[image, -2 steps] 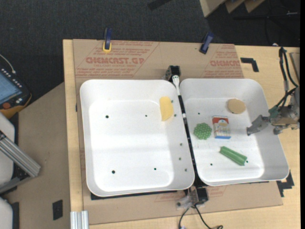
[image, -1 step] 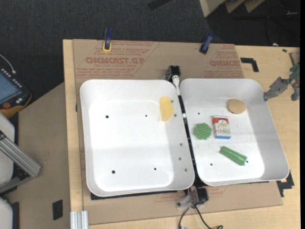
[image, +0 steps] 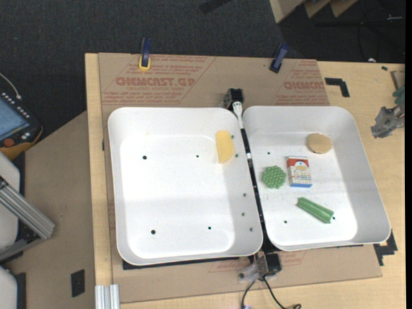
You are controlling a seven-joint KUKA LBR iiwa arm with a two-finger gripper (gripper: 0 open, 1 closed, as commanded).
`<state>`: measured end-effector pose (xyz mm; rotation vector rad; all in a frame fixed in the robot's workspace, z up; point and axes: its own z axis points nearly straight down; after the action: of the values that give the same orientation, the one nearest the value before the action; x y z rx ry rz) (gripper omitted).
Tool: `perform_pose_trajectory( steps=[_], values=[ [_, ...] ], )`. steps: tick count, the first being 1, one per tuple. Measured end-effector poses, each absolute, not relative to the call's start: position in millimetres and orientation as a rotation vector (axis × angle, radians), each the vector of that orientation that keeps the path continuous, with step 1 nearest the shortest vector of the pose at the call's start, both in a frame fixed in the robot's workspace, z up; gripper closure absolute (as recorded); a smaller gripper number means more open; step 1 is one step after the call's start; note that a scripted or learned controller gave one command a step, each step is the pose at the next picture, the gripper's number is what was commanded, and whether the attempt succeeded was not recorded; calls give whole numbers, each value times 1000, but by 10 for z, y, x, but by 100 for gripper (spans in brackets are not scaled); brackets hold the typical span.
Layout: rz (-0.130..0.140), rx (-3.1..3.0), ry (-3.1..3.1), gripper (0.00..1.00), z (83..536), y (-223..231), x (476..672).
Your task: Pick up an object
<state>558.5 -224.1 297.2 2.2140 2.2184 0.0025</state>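
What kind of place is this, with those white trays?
Probably a robotics lab test bench: two white bins clamped to a cardboard-covered board, small test objects like a green cylinder, and cabling.

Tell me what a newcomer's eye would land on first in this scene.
Two white bins side by side on the brown bench dominate. The right bin holds a cluster: a tan round piece, a small red and white box, a green bumpy ball and a green stick. The left bin holds one yellow block near its right wall.
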Motion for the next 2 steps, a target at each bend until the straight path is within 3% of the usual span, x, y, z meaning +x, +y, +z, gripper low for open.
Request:
perform_pose_trajectory(
  steps=[1, 2],
  values=[
    [-4, 2229, 2222, 100, 2792, -2245, 4956],
    [6, 2212, 2223, 100, 3255, -1764, 4797]
  ],
)
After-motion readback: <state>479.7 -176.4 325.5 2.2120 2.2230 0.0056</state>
